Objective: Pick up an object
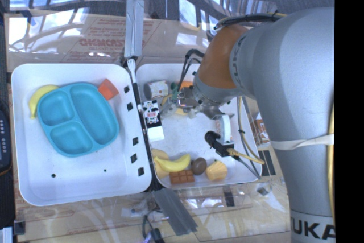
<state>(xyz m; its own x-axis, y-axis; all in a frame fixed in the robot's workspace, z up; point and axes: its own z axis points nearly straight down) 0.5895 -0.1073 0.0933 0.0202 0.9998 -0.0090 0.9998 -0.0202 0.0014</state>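
Low over the far half of the right bin point(183, 140): the gripper point(183, 103), tucked under the grey wrist, so open or closed cannot be told. Nothing seen clamped in it. Just to its left, against the bin's left wall: one small carton point(151, 112) with a black-and-white print, near the gripper but apart from it. Touching the carton's near end, one white box point(155, 133); beyond its far end, one grey can point(148, 90). Along the near wall, well apart from the gripper: one banana point(173, 163), one brown ball point(198, 165), one brown slab point(182, 177) and one yellow lump point(216, 171). In the left bin point(85, 173): one blue plate point(77, 118) with three compartments, a second banana point(38, 95) at its left edge, and one orange block point(108, 89) at its far right corner. Two bins, two bananas in all.
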